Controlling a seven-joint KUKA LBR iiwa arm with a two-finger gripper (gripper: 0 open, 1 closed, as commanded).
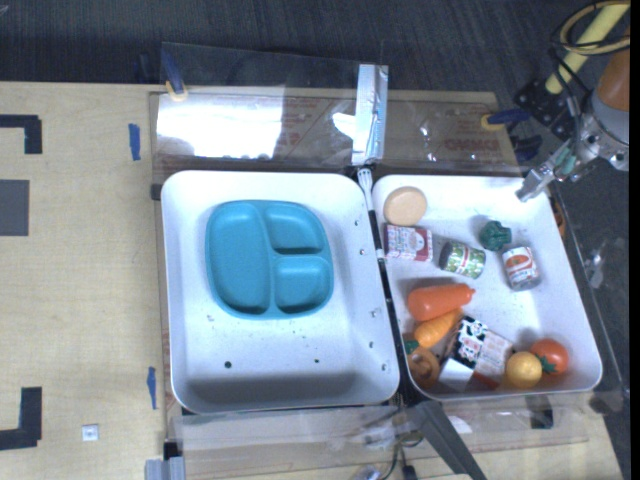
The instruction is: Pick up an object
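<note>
1. The left bin (pixel 180 298) is a shallow white plastic tray with rounded corners; in it lies a smooth turquoise divided plate (pixel 269 257) with three compartments.
2. The right bin (pixel 575 298), of the same white plastic, holds the small things.
3. At its 11 o'clock lies a round tan disc (pixel 405 206); just below, a red-and-white packet (pixel 407 242).
4. Toward the centre a small can with a green label (pixel 462 259) lies on its side; at 2 o'clock sit a knobbly dark green lump (pixel 494 235) and a red-labelled can (pixel 520 267).
5. A glossy orange carrot (pixel 439 300) lies at 8 o'clock; below it, a black-and-white carton (pixel 471 348).
6. At 5 o'clock a yellow lemon (pixel 524 368) touches a red tomato (pixel 551 355).
7. The gripper (pixel 530 185) hangs over the right bin's 1 o'clock corner, the arm slanting down from the right; whether it is parted or closed cannot be told, and nothing is seen in it.
</note>
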